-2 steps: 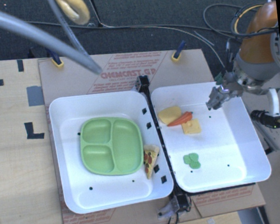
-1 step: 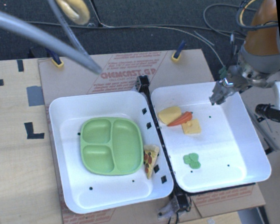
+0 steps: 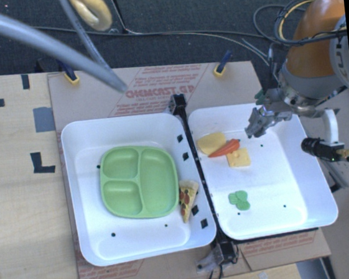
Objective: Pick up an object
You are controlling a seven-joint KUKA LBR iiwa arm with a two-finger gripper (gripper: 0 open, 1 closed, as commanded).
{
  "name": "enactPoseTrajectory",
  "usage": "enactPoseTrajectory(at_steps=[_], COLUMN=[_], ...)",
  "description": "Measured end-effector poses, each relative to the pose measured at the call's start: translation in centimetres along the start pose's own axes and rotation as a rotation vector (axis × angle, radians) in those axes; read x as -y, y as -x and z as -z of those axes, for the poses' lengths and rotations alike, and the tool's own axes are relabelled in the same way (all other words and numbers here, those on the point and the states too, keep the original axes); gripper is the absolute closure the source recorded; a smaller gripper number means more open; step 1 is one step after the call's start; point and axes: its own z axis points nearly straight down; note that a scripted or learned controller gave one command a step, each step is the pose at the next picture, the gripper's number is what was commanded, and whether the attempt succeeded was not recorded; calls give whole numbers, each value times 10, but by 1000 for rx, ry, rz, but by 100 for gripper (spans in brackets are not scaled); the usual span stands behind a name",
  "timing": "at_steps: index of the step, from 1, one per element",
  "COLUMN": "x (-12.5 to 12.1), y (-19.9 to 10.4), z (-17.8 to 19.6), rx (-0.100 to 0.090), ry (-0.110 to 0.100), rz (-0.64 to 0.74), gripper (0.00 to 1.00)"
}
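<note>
In the right bin (image 3: 295, 209) lie a round yellow piece (image 3: 211, 142), an orange carrot-like piece (image 3: 224, 149), a yellow cheese-like square (image 3: 239, 158) and a small green piece (image 3: 238, 200). My gripper (image 3: 255, 125) hangs over the bin's upper part, just right of the yellow and orange pieces and apart from them. Nothing shows between its fingers. A pizza-slice piece (image 3: 188, 198) lies in the left bin (image 3: 95, 238), at the right edge of the green divided plate (image 3: 138, 182).
The two bins meet at a black-clipped divider (image 3: 193, 165). Cables (image 3: 238, 41) run across the dark back surface toward the arm (image 3: 314, 45). A black fitting (image 3: 316, 146) sits at the right bin's right rim. Cardboard (image 3: 156, 84) lies under the bins.
</note>
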Motion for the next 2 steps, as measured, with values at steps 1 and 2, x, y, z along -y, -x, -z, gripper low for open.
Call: enactPoseTrajectory(at_steps=[1,2], x=[6,19], y=[-51,-105], z=[-14,-7], rx=[1,0], ry=[-1,-1], rz=[-1,1], gripper=[100,100])
